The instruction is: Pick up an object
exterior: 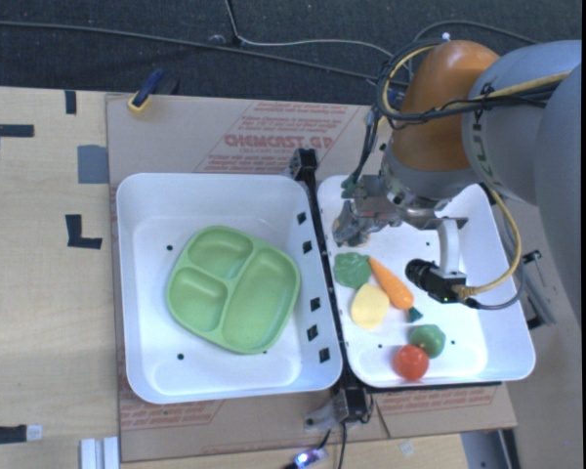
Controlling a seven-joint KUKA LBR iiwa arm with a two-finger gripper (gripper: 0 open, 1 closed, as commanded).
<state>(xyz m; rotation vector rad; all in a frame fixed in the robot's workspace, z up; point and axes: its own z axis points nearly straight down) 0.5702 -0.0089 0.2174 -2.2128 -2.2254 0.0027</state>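
Observation:
In the right bin (508,345) lie a green leafy toy (351,269), an orange carrot (391,280), a pale yellow piece (369,307), a green pepper (429,339) and a red tomato (410,362). My gripper (352,225) hangs over the bin's left part, just above the green leafy toy and close to the divider. Nothing shows between its fingers.
The left bin (146,262) holds a light green divided plate (234,287). A black divider strip (317,262) runs between the two bins. Both bins sit on a cardboard sheet (225,135) on the wooden bench. Cables trail across the dark floor behind.

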